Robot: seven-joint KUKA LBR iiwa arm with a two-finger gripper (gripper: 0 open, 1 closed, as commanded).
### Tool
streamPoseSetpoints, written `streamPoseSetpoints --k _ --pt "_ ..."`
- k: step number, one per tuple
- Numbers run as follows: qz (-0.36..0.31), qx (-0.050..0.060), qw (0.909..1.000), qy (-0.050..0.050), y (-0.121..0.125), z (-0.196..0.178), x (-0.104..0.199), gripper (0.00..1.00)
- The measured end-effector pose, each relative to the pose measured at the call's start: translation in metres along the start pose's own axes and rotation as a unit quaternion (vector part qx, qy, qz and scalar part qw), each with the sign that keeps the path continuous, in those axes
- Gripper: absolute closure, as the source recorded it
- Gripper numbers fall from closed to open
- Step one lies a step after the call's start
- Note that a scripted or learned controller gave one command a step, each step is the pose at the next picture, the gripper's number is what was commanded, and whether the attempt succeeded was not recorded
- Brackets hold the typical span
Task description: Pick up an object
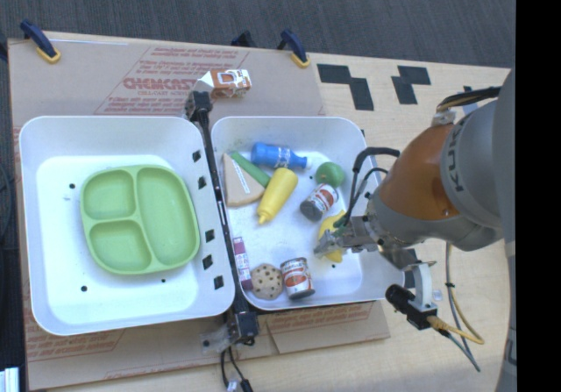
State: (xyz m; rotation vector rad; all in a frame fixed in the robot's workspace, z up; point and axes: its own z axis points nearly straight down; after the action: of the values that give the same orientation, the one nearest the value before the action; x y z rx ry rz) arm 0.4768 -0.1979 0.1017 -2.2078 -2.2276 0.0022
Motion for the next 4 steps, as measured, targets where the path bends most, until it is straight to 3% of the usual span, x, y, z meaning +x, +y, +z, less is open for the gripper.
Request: streamPoseSetpoints --k 1,2,3,4 --pt "0.002 -0.002 1.0 -0.001 0.0 -0.074 0.021 1.0" --pt "-0.001 -0.002 1.0 -0.001 0.001 -0.084 0.021 1.0" --pt "0.001 -0.003 1.0 -0.001 0.043 -0.166 0.07 1.0" --pt "0.002 0.0 1.0 0.0 0.014 -0.043 0.106 1.0"
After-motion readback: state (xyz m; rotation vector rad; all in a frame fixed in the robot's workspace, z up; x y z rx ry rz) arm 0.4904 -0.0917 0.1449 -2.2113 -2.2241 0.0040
